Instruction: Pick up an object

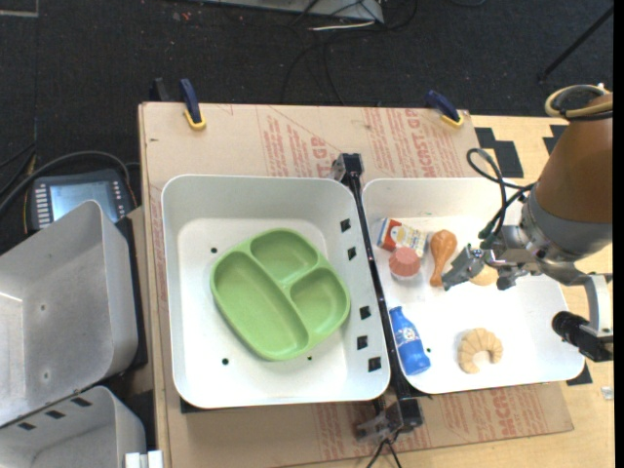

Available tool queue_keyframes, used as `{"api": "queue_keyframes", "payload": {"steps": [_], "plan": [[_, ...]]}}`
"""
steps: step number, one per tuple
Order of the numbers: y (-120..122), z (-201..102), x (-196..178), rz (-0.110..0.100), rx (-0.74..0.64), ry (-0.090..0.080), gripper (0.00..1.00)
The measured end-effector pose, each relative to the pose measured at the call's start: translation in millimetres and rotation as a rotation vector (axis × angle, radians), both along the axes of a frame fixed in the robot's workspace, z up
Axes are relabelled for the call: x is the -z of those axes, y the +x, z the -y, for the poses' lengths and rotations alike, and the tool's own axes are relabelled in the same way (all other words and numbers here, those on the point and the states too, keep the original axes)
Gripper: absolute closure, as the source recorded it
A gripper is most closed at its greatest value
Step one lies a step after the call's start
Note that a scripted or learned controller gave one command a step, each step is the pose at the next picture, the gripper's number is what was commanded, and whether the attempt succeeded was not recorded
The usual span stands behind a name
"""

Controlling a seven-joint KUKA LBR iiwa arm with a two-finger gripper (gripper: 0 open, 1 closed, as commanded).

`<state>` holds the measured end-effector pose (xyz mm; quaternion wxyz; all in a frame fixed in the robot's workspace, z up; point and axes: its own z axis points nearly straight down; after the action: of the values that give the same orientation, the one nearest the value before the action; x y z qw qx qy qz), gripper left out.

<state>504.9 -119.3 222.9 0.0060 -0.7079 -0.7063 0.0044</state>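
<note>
On the right side of the frame the grey arm (575, 188) reaches over the right-hand bin (546, 359), its pincer (466, 269) hanging low above the bin's middle, just right of a chicken drumstick (443, 254). How far apart its tips stand cannot be told from this slanted look down, and nothing can be made out between them. A small yellowish piece (483, 277) lies right beside the pincer, too hidden to name. Left of the drumstick, near the bin's upper left corner, a small carton (398, 234) with red and white print lies against a round pink lid-like thing (406, 262). Lower down, along the bin's left wall, a blue bottle (409, 340) lies on its side, and to its right a croissant (480, 349) rests on the white floor, well apart from the pincer. At the centre of the frame the left-hand bin (185, 261) holds a green divided plate (280, 292) with three compartments, turned at a slant. Both bins sit on a brown table (253, 139), with yellow clamps (195, 115) at its upper edge.
</note>
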Motion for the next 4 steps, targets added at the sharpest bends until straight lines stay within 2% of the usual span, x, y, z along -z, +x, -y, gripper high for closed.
{"api": "queue_keyframes", "payload": {"steps": [1, 4], "plan": [[3, -1, -7, 0.014, -0.003, -0.002, 0.00], [7, 0, 133, 0.010, -0.001, -0.001, 0.00]]}}
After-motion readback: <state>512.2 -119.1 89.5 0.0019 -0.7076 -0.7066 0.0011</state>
